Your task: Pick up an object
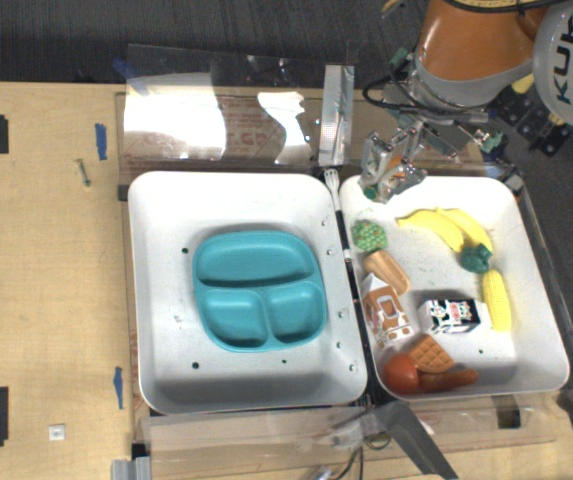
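Jaws (391, 173) upper right, state unclear; smooth curved banana (446, 226), boxy carton (453, 314), teal plastic tray (258, 288) left.

We read the black letters "KU" on the white housing of the arm (569, 48) at the upper right; the rest of the word runs off the edge. The small carton (453, 314) bears dark markings too small to read.

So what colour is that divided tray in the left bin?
Teal, the tray, seen plainly in the camera view.
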### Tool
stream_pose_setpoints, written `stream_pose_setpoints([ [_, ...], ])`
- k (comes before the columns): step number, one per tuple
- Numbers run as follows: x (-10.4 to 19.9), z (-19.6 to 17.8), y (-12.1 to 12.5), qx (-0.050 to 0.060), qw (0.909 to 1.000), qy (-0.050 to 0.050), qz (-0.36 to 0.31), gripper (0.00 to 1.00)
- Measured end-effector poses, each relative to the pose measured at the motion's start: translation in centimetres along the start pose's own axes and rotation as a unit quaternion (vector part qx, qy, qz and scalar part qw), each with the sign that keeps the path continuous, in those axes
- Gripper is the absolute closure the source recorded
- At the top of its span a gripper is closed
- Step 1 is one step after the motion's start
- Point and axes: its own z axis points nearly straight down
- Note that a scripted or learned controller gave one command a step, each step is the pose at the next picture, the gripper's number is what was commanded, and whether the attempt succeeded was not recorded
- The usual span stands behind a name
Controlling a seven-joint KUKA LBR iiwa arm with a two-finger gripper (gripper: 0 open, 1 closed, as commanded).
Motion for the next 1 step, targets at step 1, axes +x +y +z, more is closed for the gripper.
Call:
stream_pose_setpoints([
  [1,0.43,1.56,-0.39,-0.001,0.9989,0.001,-0.048,1.00],
])
